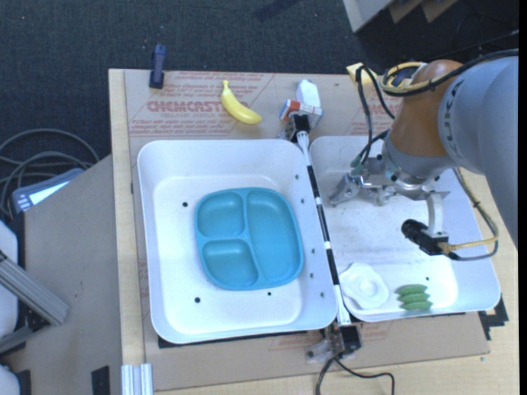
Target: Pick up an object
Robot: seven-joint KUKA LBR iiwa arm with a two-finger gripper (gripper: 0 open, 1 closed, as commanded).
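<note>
In the right bin [362, 151], near the front edge, lie a small white round lid or cup [365, 287] and a green pea pod [413, 296]. A blue divided plate [247, 237] rests flat in the middle of the left bin [165, 171]. My gripper [380, 189] hangs over the back half of the right bin, pointing down below the orange wrist band. It stands well behind the white piece and the pea pod, and I see nothing held in it.
Behind the bins, a yellow banana [239, 107], a small blue object [156, 64] and a white-and-orange item [303, 104] lie on the bench. The divider between the bins [317, 212] runs just left of the gripper. The arm covers the right bin's back right corner.
</note>
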